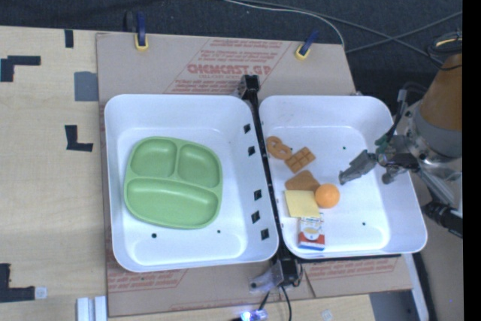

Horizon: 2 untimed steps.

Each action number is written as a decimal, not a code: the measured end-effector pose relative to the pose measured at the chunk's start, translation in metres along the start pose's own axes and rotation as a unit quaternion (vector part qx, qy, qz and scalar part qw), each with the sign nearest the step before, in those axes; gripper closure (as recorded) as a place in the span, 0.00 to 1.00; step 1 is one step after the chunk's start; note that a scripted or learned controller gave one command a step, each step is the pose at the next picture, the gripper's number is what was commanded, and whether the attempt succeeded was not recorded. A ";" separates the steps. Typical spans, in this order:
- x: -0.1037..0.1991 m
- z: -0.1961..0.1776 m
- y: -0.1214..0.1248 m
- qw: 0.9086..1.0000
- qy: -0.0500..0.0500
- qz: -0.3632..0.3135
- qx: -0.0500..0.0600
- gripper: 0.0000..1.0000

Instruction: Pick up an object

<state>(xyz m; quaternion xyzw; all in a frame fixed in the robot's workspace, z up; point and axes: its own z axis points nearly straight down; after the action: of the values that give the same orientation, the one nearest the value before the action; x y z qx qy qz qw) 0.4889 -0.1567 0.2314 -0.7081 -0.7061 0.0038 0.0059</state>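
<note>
1. Two shallow white plastic bins sit side by side on a sheet of brown printed cardboard [225, 68] in the middle of the frame; the left bin [135, 240] and the right bin [376, 237] meet along a black divider.
2. The left bin holds a light green plastic plate with three compartments [173, 182], lying flat in its left-centre part.
3. The grey arm with its orange band [443, 98] enters at the right edge of the frame, and its two-finger gripper [370, 169] hangs over the right part of the right bin.
4. One dark finger [355, 169] points left toward the middle of the bin, the other sits nearer the right wall; they stand apart with nothing between them.
5. The objects lie in the left half of the right bin: a small orange ball [327, 195], just left of and below the finger.
6. Touching the ball's left side are a brown toast-shaped piece [301, 181] and a pale yellow square block [301, 203].
7. Above them lie a brown pretzel-shaped piece [276, 148] and a brown waffle-like piece [301, 158].
8. Near the bin's lower edge lies a small red, white and blue carton [311, 231].
</note>
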 end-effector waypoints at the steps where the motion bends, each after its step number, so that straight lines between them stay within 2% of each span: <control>1: 0.000 -0.006 0.003 1.000 -0.001 -0.002 -0.006 0.00; 2: 0.004 0.038 0.004 1.000 -0.001 -0.002 -0.004 0.00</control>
<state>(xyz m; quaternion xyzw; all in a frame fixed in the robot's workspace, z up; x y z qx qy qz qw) 0.4921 -0.1529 0.1932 -0.7069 -0.7073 0.0017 0.0023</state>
